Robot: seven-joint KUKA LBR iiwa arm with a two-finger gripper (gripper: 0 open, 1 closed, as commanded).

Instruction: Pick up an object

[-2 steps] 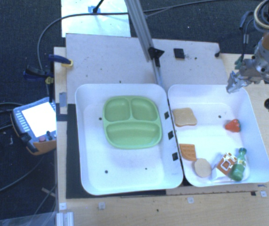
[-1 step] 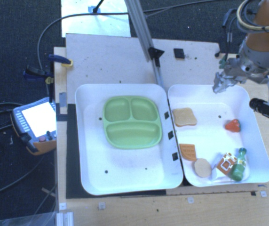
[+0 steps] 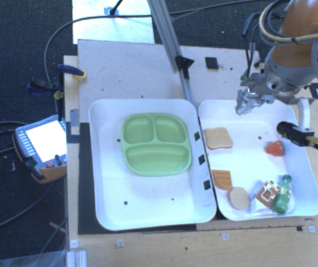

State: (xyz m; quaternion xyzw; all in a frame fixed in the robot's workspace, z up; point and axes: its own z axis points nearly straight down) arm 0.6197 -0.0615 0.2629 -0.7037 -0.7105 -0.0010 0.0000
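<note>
Left bin (image 3: pixel 106 166): I am seeing a green divided plate (image 3: pixel 157 144) lying flat in it, toward the far half.
Right bin (image 3: pixel 309 174): I am seeing a toast slice (image 3: pixel 218 138) near its left wall, a smaller tan square piece (image 3: pixel 222 179) and a round beige piece (image 3: pixel 239 198) toward the near edge, a red item (image 3: pixel 275 148) at the right, and a green bottle (image 3: pixel 282 198) beside a small orange-and-white item (image 3: pixel 267 193) in the near right corner.
Gripper (image 3: pixel 246 105): I am watching it hanging over the far edge of the right bin, above bare floor, apart from every object. I cannot tell how its jaws are standing.
Surface: the bins are sitting side by side on a pale board (image 3: pixel 131 65).
Room: dark carpet, cables, and a handheld pendant (image 3: pixel 41 147) are lying to the left.
</note>
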